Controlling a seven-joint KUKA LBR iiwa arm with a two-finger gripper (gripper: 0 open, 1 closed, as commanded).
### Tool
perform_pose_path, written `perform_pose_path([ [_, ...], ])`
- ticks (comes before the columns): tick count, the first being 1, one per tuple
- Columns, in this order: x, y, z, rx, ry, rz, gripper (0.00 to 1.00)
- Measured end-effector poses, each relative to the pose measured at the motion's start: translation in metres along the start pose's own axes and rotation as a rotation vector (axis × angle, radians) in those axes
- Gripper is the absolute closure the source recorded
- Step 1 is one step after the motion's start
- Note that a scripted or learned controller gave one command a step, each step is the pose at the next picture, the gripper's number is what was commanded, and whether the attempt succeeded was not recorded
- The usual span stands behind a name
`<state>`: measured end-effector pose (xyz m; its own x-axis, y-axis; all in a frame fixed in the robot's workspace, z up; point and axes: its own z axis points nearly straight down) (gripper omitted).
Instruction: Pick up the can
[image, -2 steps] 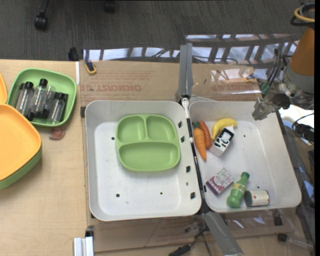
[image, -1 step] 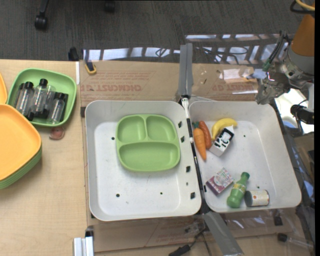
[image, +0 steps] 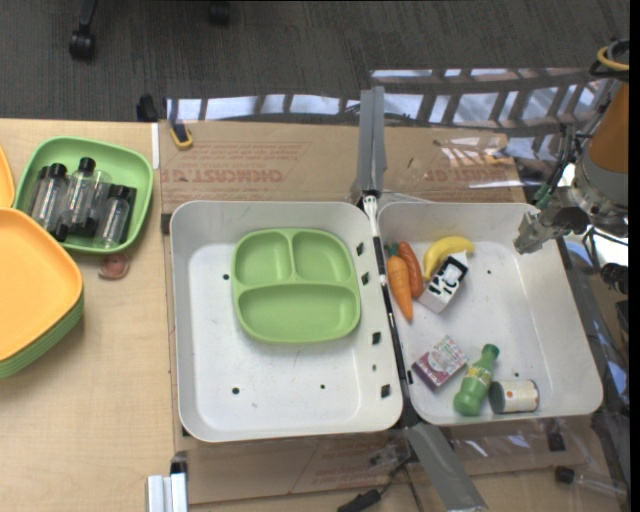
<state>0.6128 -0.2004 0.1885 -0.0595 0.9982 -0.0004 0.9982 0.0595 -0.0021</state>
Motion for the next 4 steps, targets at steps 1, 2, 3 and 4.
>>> perform_pose_path([
  [1, -0.008, 0.046, -0.050, -0.003, -0.002, 0.073, 1.00],
  [2, -0.019, -0.018, -0.117, -0.001, -0.001, -0.198, 1.00],
  [3, -0.023, 0.042, -0.160, -0.004, -0.003, -0.454, 1.00],
  [4, -0.021, -0.002, -0.194, -0.003, -0.001, -0.455, 1.00],
])
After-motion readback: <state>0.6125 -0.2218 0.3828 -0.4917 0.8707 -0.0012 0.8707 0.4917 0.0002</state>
